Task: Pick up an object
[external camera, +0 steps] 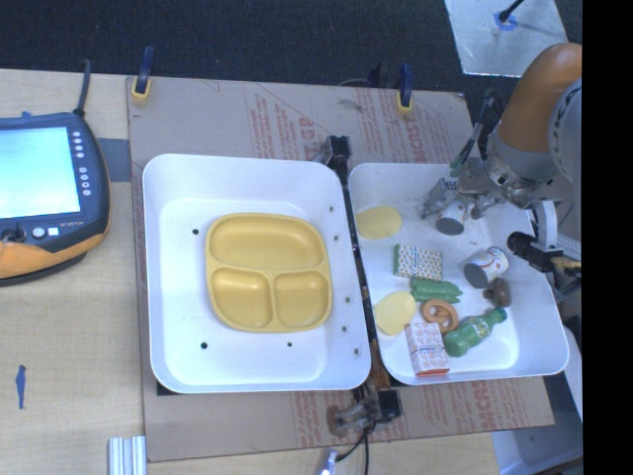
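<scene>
The right bin [539, 359] is seen to hold small play-food items: two pale yellow discs [379, 223], a green-and-white patterned packet [417, 261], a green pod [435, 289], a pretzel [439, 314], a green bottle [473, 332], a red-and-white carton [426, 348] and a small can [487, 263]. All are placed below and to the left of the gripper [457, 201]. The gripper is carried low over the bin's upper part, with the arm [539, 107] entering from the right; its fingers are spread and nothing is held. A yellow divided tray [268, 270] is contained in the left bin [178, 265].
</scene>
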Controlling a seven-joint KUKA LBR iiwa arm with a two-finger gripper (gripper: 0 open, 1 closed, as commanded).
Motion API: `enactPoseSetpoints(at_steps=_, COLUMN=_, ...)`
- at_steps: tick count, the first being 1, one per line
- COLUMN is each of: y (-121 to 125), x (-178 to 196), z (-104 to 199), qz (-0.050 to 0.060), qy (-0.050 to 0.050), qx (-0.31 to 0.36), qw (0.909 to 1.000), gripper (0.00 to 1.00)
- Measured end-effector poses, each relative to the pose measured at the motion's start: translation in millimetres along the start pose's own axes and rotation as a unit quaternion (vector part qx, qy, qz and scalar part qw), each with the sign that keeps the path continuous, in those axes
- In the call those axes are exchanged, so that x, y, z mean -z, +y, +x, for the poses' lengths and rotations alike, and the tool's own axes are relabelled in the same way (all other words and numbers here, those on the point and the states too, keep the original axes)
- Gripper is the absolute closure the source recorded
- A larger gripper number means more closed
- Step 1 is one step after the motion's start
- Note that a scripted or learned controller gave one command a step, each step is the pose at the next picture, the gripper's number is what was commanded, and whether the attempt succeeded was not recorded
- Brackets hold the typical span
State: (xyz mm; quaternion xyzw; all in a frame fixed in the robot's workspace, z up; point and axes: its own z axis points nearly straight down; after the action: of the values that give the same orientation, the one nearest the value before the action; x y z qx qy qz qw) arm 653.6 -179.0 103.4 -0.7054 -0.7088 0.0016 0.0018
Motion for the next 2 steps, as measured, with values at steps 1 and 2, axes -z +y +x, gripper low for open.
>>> enactPoseSetpoints(at_steps=1, y=1, x=12, z=0, qz=-0.001, qy=0.000, qx=0.002, qw=1.0000, gripper=1.00)
enactPoseSetpoints(at_steps=2, y=-33, x=49, z=59, qz=-0.001, qy=0.000, qx=0.001, qw=1.0000, gripper=1.00)
